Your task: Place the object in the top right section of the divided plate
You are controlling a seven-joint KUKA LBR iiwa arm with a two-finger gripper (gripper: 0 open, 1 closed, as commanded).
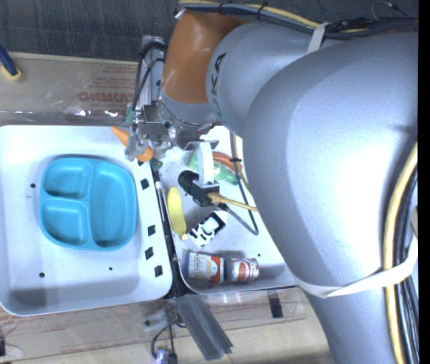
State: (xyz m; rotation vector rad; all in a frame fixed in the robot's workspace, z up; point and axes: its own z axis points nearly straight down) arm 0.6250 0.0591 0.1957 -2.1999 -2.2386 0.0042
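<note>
The gripper (140, 139), closed on an orange object (133, 137) above the left bin's (17, 294) right rim, should carry it squarely over the blue divided plate's (89, 202) top right section before letting go.

camera: single fixed view above the counter (55, 78) | facing: down at a slant onto both white bins | framing: left bin (6, 218) toward 9 o'clock, right bin (269, 255) near centre | nearness: close, the arm (313, 142) bulks large from 3 o'clock, covering much of the right bin
</note>
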